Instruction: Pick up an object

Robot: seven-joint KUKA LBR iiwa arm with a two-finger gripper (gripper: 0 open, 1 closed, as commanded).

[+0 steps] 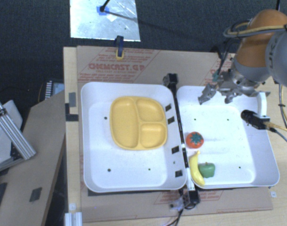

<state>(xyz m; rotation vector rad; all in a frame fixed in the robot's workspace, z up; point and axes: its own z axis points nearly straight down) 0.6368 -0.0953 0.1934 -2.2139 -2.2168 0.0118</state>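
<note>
- A yellow plastic three-compartment plate (137, 123) lies in the left shallow white bin (94, 173).
- In the right shallow white bin (256, 166), near its left wall: a round red toy tomato (194, 140), below it a yellow toy banana (196, 169) touching a green toy pepper (208, 169).
- The grey two-finger gripper (217, 94) hangs over that bin's far edge, well apart from the toys, its fingers spread apart with nothing between them.

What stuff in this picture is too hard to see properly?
- Gripper, camera view: fingers too small and blurred to judge open or shut.
- Banana: its lower end runs under the green toy.
- Arm: cut off by the right edge.
</note>
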